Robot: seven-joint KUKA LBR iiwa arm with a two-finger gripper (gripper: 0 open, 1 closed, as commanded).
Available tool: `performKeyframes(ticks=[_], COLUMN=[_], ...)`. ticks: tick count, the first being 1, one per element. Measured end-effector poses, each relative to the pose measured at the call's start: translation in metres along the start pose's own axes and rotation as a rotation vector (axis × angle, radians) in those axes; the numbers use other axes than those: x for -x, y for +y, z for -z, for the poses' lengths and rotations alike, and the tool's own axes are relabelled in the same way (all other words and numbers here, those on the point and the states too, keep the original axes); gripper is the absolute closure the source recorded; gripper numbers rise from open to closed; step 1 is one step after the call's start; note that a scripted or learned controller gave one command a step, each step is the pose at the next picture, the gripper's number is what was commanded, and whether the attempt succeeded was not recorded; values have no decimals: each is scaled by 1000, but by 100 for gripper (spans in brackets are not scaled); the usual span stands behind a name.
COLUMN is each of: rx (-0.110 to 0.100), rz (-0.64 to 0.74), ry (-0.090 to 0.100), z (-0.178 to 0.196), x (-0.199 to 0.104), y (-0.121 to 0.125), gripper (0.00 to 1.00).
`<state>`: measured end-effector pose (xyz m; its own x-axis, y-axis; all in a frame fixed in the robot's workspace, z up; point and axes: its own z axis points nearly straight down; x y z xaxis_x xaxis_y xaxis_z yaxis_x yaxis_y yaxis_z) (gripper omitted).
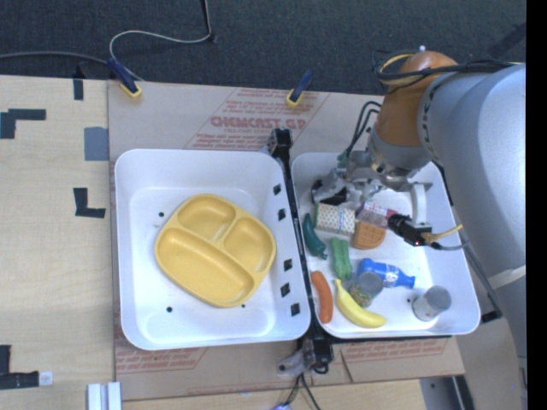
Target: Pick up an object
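Note:
My gripper [346,196] hangs low over the upper part of the right bin [453,314], under the orange-banded wrist [408,114]. Right below it lies a cream checkered block [335,220], with a brown waffle-like piece [369,236] beside it. I cannot see whether either one touches the gripper. Further forward in the same bin lie a dark green piece [313,236], a green pepper-like piece [342,259], a blue bottle [386,274], a yellow banana [359,312], an orange sausage-shaped piece [322,295] and a grey cup [432,301].
A yellow divided plate [216,248] lies in the left bin [137,314]. A black divider clip strip [286,220] runs between the bins. The big grey arm body [491,169] covers the right side of the bench. Cables trail near the wrist.

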<state>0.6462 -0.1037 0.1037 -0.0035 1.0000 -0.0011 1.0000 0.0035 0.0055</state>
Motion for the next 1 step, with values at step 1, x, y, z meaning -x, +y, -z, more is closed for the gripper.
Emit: performKeyframes(ticks=[1], rx=[-6], rz=[1], ry=[0], z=[9], x=[0], y=[-1], gripper=[100])
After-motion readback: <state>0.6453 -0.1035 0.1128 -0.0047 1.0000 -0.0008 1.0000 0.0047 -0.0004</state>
